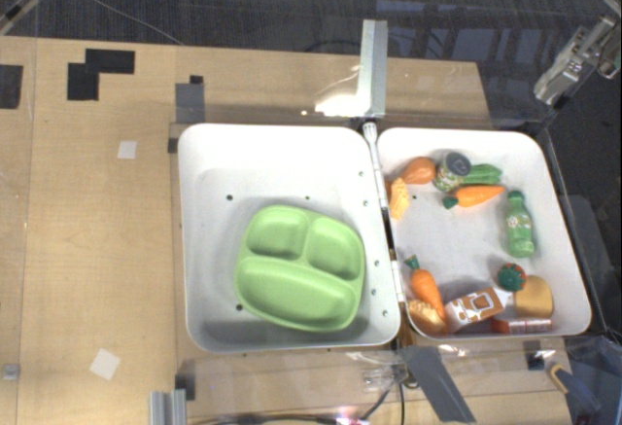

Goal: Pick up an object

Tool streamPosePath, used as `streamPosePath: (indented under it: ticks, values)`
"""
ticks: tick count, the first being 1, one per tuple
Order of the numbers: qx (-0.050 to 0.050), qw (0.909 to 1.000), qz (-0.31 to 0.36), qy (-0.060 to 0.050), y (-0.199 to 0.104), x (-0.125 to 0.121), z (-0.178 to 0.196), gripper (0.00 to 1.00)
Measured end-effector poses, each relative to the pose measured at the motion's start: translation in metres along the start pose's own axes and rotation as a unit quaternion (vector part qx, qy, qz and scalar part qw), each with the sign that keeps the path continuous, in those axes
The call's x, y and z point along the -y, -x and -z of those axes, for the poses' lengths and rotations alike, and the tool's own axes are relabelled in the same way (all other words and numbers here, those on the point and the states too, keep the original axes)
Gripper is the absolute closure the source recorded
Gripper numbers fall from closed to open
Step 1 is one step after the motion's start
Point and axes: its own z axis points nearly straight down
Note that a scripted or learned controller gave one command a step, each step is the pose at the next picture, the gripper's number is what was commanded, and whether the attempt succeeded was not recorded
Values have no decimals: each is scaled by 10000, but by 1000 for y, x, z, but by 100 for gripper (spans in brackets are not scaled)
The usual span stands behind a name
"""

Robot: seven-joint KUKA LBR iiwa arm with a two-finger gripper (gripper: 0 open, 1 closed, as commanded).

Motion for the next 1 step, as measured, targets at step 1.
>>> streamPosePath:
  ticks: [1]
  values:
    - [-31, 9872, -1591, -26, 3, 25, -58, 100]
